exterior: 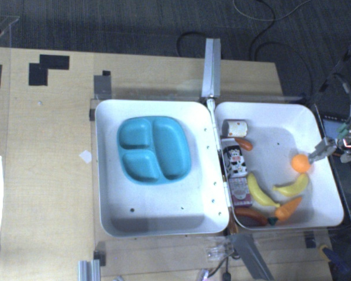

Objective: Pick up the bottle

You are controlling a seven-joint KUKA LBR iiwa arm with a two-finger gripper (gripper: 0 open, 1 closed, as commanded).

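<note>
In the left bin a blue divided plate lies toward its far side. Along the left wall of the right bin lies the bottle, on its side, white with black cow-like patches and a reddish end toward the near edge. It looks like light, stiff, smooth plastic, likely to roll or slip; a hold across its middle seems best. Beside it lie two bananas, a carrot and an orange. At the right rim sits the gripper; how far apart its fingers stand, I cannot tell.

Blue divided plate in left bin — bananas, carrot right.
</note>
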